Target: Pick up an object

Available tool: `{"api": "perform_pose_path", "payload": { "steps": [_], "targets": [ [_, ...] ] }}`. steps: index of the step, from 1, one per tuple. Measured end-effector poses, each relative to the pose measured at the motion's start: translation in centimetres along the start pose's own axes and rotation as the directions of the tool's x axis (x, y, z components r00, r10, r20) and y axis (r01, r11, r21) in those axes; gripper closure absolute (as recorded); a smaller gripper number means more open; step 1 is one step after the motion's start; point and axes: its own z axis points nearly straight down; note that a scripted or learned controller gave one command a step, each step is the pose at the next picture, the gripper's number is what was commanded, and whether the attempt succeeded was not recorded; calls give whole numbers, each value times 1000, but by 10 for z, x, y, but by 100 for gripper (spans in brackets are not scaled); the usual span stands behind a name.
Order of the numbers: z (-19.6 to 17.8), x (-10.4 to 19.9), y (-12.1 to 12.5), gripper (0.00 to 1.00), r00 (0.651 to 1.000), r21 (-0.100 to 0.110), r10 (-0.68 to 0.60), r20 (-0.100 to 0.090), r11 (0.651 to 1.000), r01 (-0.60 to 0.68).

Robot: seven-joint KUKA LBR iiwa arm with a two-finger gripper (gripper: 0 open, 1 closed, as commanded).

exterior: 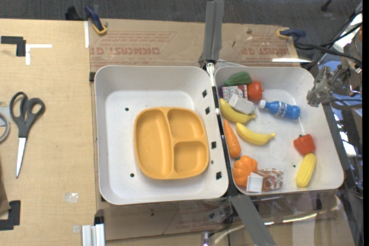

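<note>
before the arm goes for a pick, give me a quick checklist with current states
1. Gripper above the right bin, at its right rim: ok.
2. Finger opening: cannot tell, too small and blurred.
3. Anything held already: nothing seen at the gripper, ok.
4. Nearest free-standing targets, blue bottle and red pepper, each apart from neighbours: ok.
5. Two bananas and carrot crowd the bin's left wall: not ok for an easy grasp.
6. Yellow divided plate alone in the left bin, flat: ok.

We see the grey metal gripper point(319, 91) at the right white bin's point(323, 181) rim, arm cut off by the frame edge. Small white-label packet point(235, 92) print too small to read; green toy vegetable point(238, 78) partly hidden behind it.
</note>
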Motion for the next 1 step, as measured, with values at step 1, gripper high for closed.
{"api": "perform_pose_path", "payload": {
  "steps": [1],
  "targets": [
    [139,47,0,100,1000,-1,1,-1,1000,-1]
  ]
}}
